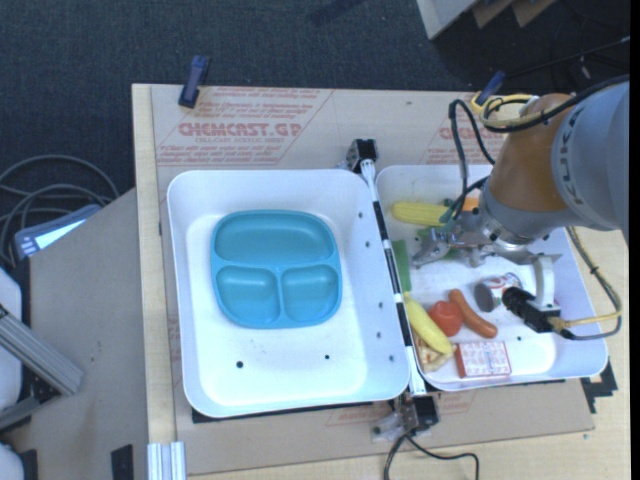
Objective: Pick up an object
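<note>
This looks like a robot lab, not a home. A big grey robot arm (pixel 590 158) with an orange band reaches in at 3 o'clock over a bench (pixel 250 128) covered with brown board, where two white bins (pixel 190 268) sit side by side. Loose cables (pixel 40 183) lie on the dark carpet (pixel 150 18) at 9 o'clock, and wires (pixel 465 138) hang by the arm.

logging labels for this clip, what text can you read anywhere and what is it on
"CHEMCAST GP", red print repeated on the protective paper of the bench sheet; the smaller red lines beneath it are too blurred to read.
The same red print near the right bin, too cut off to read.
Red and white card in the right bin: print too small to read.
</note>
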Motion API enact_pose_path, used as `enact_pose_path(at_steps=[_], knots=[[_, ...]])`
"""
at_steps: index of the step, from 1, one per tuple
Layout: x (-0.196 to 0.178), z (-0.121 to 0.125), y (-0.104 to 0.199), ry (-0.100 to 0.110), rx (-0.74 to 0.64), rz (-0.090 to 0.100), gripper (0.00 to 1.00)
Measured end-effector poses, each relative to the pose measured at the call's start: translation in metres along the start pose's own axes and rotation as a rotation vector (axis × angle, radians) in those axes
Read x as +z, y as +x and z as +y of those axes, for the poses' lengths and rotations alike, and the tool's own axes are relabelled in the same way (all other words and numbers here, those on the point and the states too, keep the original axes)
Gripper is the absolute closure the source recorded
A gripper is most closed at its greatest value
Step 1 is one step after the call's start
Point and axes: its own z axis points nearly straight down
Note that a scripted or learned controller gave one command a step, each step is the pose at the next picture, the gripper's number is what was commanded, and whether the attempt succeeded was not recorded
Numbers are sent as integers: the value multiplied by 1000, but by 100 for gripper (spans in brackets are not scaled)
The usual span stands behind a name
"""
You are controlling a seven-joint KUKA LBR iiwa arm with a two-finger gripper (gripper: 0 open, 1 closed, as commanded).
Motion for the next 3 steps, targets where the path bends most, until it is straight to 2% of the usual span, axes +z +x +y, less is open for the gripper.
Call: enact_pose_path(at_steps=[1, 2, 3], knots=[[5, 74, -12, 33, -4, 3, 0], [2, 84, 13, 11, -2, 1, 0], [1, 84, 3, 13, -3, 6, 0]])
